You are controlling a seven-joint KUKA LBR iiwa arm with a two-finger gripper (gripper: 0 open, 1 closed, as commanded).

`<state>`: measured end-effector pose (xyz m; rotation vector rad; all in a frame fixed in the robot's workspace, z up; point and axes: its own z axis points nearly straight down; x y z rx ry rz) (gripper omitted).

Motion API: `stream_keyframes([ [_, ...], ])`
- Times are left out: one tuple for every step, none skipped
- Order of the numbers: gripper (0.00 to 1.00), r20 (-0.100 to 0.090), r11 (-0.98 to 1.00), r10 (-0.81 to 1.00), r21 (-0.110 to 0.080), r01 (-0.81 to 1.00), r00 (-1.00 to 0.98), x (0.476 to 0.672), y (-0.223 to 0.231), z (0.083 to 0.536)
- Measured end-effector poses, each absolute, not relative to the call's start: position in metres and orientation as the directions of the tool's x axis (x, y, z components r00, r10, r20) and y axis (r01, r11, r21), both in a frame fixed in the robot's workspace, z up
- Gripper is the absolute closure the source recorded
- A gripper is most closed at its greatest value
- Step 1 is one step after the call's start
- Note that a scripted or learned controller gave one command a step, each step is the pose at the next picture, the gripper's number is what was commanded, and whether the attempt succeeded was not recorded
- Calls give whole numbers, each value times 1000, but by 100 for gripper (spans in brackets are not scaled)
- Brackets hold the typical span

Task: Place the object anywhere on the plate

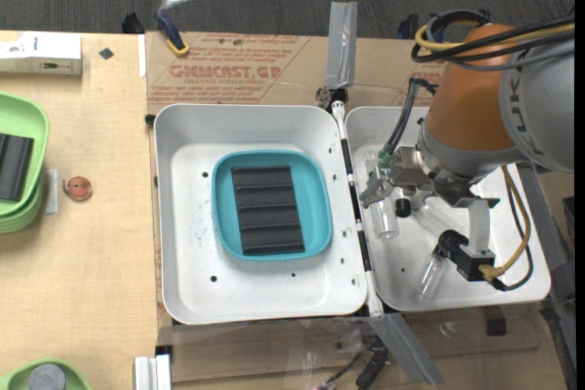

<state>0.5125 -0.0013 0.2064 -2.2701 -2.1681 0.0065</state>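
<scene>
In the camera view, the teal plate point(271, 205) is seen in the middle of the left bin point(183, 224), with a black ribbed block point(267, 208) resting on it. The gripper point(395, 196) is held low over the right bin point(402, 283), near its left wall. Its grip cannot be told. Clear tubes point(428, 277) are scattered toward the front edge.

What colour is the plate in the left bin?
Teal blue, with a dark ribbed insert lying on it. The plate shows best in the camera view.
</scene>
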Motion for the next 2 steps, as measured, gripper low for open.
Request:
stream_keyframes([
  [100,-2,49,999,-4,999,-49,524,62,204],
  [0,-2,47,999,-4,999,-47,524,61,204],
])
